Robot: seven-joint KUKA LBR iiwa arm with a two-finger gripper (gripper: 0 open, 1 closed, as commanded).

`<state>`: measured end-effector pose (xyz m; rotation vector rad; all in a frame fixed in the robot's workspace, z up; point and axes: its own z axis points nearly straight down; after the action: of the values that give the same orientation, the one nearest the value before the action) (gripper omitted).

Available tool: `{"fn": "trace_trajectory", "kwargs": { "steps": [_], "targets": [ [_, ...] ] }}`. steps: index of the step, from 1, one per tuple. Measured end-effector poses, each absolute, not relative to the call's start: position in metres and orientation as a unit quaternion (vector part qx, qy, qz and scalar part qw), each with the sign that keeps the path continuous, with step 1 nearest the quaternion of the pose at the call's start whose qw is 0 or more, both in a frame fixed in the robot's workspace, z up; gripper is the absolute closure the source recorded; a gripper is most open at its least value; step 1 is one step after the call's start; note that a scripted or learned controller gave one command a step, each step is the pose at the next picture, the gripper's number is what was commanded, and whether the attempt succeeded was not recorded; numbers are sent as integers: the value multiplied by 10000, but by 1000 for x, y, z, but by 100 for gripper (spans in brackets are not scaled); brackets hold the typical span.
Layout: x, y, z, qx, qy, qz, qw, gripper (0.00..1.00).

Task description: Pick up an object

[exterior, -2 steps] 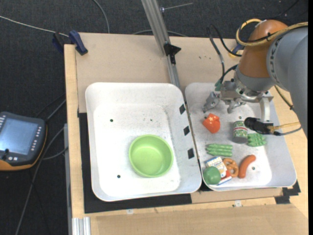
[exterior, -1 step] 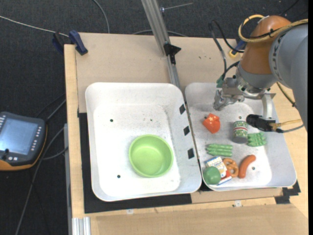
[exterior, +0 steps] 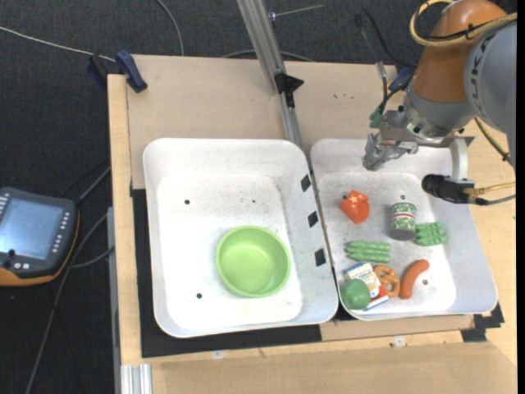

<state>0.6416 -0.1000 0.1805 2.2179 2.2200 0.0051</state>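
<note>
Camera view: the claw (exterior: 379, 156) hangs over the far rim of the right bin (exterior: 472, 290); whether it is spread or closed cannot be told, and nothing shows in its grasp. The red pepper (exterior: 355, 207) lies below it, nearer the camera, well apart. Beside the pepper stands a small can (exterior: 403, 218). The left bin (exterior: 172, 187) holds a green bowl (exterior: 253, 260).

Glossy plastic green bowl (exterior: 253, 260) sits in a speckled, matt white bin (exterior: 172, 179) on a wooden bench (exterior: 205, 97).
</note>
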Motion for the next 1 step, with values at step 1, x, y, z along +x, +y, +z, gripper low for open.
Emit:
{"fn": "trace_trajectory", "kwargs": {
  "steps": [1],
  "targets": [
    [641, -96, 224, 7069, 7073, 16, 19, 100]
  ]
}}
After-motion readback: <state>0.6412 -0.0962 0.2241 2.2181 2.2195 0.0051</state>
